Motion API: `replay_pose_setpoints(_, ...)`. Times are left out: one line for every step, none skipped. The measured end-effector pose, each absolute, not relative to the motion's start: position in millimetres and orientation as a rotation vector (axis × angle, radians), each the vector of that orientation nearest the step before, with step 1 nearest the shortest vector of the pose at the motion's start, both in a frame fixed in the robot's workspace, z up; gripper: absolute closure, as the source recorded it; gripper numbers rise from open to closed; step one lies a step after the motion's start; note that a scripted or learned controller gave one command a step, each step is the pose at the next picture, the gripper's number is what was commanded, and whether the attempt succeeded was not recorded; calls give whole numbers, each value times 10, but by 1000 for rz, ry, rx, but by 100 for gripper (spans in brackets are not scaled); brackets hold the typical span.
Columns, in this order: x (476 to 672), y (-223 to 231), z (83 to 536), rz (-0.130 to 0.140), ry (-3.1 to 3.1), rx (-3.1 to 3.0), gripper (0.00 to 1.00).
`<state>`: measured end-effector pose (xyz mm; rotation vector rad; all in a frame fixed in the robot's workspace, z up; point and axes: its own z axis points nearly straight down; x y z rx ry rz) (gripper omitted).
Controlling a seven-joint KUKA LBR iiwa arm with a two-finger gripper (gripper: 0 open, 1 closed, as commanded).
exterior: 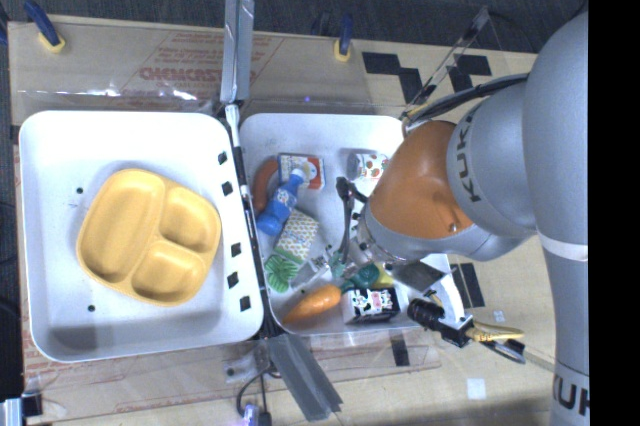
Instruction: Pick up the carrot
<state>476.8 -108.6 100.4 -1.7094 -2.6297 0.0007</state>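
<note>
Arm over the right bin, carrot near the front wall

The carrot [312,302] lies beside a small black-and-white carton [372,304]. The gripper [350,259] hangs just above it; its grip state cannot be told. Best approach: descend between carton and leafy packet [281,269].

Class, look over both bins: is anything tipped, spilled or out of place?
Nothing is spilled or broken. The right bin is a jumble: carrot, blue bottle and packets lie heaped together. The yellow tray sits skewed in the left bin.
</note>
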Motion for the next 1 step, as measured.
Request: replay_pose_setpoints(4765,-1173,916,0,-2871,-1267,0)
